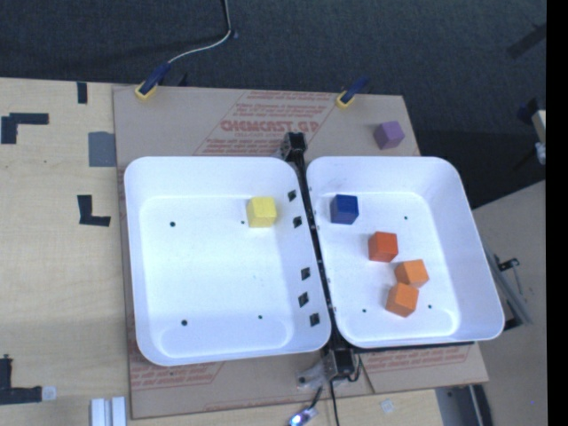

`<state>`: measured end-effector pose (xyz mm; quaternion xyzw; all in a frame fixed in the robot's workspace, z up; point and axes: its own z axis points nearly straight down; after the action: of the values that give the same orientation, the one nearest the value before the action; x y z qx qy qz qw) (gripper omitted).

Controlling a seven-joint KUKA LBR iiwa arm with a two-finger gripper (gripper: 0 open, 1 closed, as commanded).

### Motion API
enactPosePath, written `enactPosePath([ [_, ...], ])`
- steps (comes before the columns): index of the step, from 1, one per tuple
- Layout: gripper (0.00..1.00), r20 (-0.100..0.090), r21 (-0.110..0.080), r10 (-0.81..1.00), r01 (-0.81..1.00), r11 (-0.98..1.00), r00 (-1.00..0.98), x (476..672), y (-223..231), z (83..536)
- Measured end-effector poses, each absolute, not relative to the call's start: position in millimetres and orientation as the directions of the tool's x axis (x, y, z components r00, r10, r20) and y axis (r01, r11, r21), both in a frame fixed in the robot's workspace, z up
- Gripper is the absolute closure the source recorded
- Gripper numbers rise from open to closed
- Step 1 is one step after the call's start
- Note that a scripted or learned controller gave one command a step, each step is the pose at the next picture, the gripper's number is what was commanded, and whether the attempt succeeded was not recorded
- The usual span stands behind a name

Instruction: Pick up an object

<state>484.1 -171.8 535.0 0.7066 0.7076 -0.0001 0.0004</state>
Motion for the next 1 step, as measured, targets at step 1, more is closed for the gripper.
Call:
enactPosePath([
  [1, 1.0, -0.001, 0.0, 1.0, 1.0, 0.001, -0.001, 484.1, -159.6, 535.0],
])
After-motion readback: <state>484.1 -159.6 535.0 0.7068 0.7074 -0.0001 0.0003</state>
